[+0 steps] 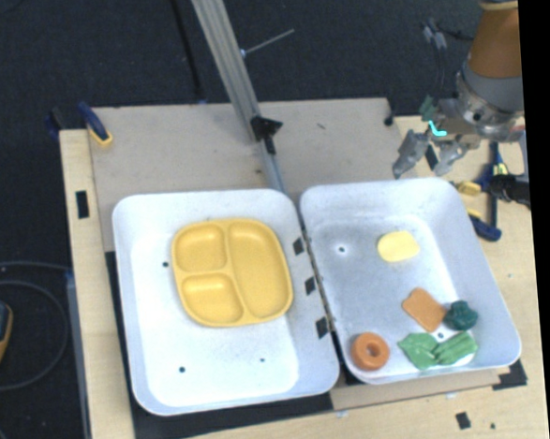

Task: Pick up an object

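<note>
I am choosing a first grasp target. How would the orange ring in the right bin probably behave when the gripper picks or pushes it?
The orange ring lies flat, so it probably will not roll unless tipped onto its edge. It looks small and likely light. It rests near the right bin wall, which may hinder the gripper.

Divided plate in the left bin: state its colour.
Yellow. The divided plate shows best in the camera view.

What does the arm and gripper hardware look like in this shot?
The arm shows an orange band above a grey metallic wrist. The gripper has two slim grey fingers with a small teal light or marking at their base. Thin dark cables run beside the wrist.
</note>
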